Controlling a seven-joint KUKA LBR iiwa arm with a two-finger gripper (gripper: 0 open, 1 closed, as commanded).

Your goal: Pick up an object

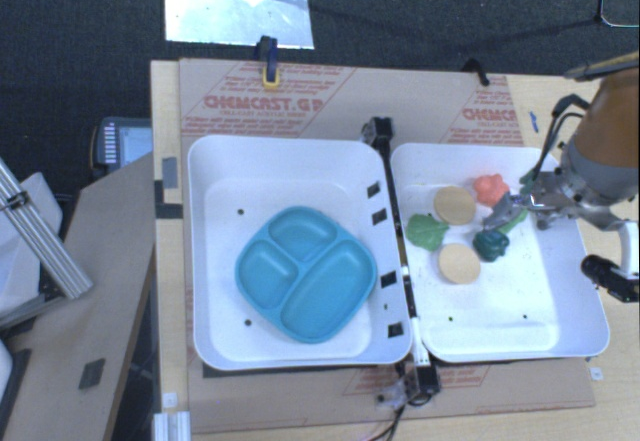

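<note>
White bin wall (600, 314) beside hand (507, 216)

Smooth, glossy plastic blue divided plate (305, 274) in a matt white bin (290, 161); the bench (330, 94) looks like printed cardboard.

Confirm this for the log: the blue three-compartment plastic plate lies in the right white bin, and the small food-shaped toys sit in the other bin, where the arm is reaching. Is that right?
Not quite. The camera view shows the blue three-compartment plastic plate in the left white bin, not the right one. The small food-shaped toys sit in the right white bin, where the gripper is reaching.
</note>
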